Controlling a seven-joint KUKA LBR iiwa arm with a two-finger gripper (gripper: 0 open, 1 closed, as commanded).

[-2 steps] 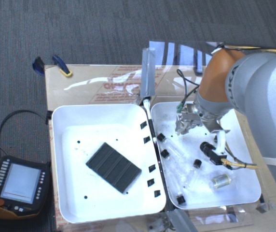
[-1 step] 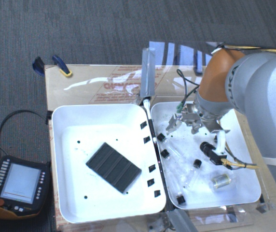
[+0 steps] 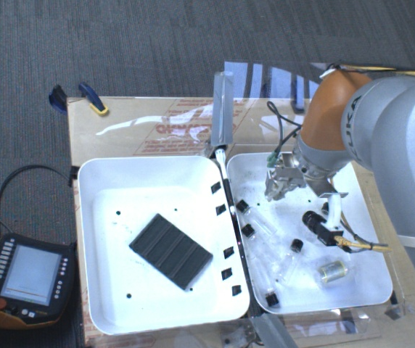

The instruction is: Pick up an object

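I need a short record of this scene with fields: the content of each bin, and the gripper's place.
Left bin: one dark ribbed slab, flat, turned askew.
Right bin: clear tubes with black caps, scattered; one small shiny cylinder toward the near right.
Gripper: above the right bin's far left part.
Held: nothing visibly held.

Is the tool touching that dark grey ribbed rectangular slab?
Apart: the camera view shows the tool over one bin, the ribbed slab lying in the other bin.

A teach pendant with a pale screen lies on the grey carpet left of the bench, whose far left corner bears what may be a blue-and-yellow clamp.
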